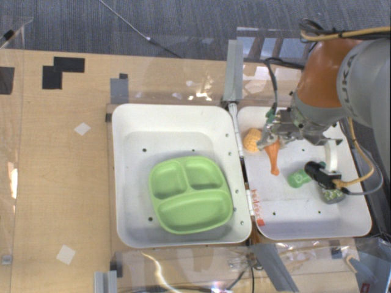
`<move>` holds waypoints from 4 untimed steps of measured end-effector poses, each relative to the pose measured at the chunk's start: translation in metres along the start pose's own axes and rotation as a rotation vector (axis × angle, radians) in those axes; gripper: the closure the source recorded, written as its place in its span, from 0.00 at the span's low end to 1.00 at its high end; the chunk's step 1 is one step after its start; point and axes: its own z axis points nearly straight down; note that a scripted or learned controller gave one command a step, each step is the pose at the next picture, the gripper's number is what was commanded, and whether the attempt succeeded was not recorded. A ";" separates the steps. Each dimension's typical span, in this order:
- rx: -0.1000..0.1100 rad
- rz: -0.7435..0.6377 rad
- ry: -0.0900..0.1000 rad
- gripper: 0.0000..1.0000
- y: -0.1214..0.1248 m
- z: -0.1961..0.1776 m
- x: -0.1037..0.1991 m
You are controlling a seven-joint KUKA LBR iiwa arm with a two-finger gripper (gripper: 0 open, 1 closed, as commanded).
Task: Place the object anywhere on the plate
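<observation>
Camera view, fixed overhead, at a slant. Bench bears two shallow white bins side by side.

View-left bin: one green plate w/ three compartments, two small on the far side and one large on the near side. It lies flat, closer to the bin's right wall than its left.

View-right bin: four loose items.
1. Orange carrot-shaped piece, upper-left part of the bin, long axis approx. far-to-near, thin end toward the near side.
2. Yellow rounded piece, just beside the wall between the bins and just left of item 1's upper end. Touching it or not: cannot tell.
3. Small green piece, mid-bin, right of the carrot's thin end, apart from it.
4. Dull green lump near the bin's right wall, partly hidden by my own hardware.

My arm reaches in from the right, grey w/ orange band above the wrist. My gripper sits at the carrot piece's upper end and overlaps it in this view. Gripper state: cannot tell, since the wrist body blocks the line of sight. Carrot piece gripped or merely lying beneath me: cannot tell.

Task obj. location: carrot piece is in the view-right bin, well apart from the plate, w/ the bin walls between them.
</observation>
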 end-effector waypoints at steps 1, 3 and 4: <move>0.000 -0.095 0.002 1.00 -0.060 0.000 0.074; 0.000 -0.095 0.002 0.00 -0.060 0.000 0.074; 0.000 -0.095 0.002 0.00 -0.060 0.000 0.074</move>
